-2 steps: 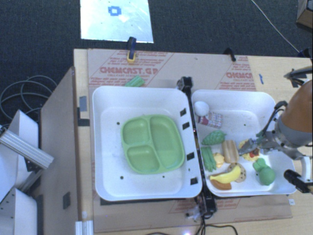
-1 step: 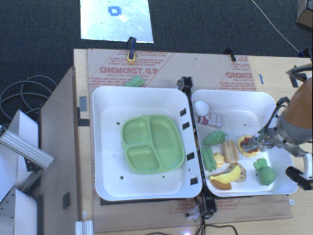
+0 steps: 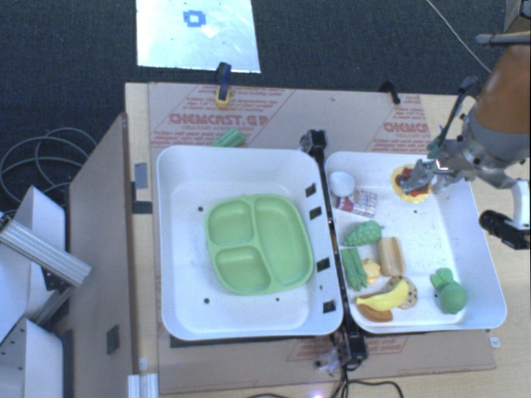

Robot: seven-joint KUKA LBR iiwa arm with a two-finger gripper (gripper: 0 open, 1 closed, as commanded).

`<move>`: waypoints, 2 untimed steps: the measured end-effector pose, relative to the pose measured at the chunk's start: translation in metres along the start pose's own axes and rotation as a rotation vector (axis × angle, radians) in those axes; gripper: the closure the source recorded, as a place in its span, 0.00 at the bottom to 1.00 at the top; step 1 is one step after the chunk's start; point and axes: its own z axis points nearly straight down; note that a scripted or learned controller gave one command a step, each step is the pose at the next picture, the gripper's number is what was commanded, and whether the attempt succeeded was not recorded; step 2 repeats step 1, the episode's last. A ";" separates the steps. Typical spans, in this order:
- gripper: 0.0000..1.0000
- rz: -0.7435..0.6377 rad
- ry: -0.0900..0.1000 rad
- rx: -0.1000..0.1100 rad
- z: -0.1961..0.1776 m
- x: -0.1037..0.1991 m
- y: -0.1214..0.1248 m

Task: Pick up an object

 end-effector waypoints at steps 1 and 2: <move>1.00 0.003 0.005 0.020 0.041 0.078 0.001; 1.00 0.003 0.005 0.020 0.041 0.078 0.001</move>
